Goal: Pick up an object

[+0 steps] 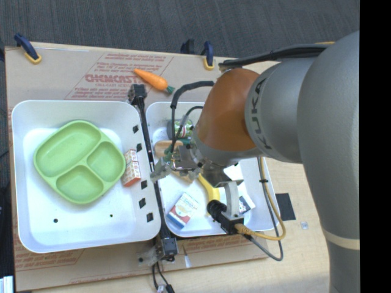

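My grey arm filled the frame's right; my end effector hung over the right bin, grip state unclear.

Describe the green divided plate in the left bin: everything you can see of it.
The green divided plate is pale lime, smooth and plastic-looking, with rounded corners and raised ridges splitting it into three compartments, one larger and two smaller. All three look bare. It lies flat and right side up on the floor of the left bin, turned at a slant to the bin's walls. A small printed packet sits against its right edge.
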Action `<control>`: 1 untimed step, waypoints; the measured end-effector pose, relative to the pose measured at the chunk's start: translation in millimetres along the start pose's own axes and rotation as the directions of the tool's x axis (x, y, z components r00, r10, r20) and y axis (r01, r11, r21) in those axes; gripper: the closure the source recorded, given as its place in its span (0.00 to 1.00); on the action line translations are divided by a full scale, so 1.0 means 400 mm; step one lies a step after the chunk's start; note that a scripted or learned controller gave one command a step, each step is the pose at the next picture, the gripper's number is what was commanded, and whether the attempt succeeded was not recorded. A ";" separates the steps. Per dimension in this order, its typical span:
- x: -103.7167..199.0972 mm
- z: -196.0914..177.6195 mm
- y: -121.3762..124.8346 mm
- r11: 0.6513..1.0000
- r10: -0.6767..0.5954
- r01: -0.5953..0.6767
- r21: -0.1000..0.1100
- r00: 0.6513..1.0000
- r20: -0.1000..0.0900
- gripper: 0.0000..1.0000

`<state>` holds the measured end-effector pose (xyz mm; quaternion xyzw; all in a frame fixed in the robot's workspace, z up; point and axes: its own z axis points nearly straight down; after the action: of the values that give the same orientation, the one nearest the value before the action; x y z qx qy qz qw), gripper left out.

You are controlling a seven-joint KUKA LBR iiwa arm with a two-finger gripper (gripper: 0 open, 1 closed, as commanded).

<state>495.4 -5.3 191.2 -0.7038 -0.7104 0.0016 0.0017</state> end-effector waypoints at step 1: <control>-0.146 -0.001 -0.048 1.000 0.004 -0.004 -0.002 1.000 0.000 0.00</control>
<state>476.7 -63.8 191.7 -0.7051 -0.7091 0.0008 0.0009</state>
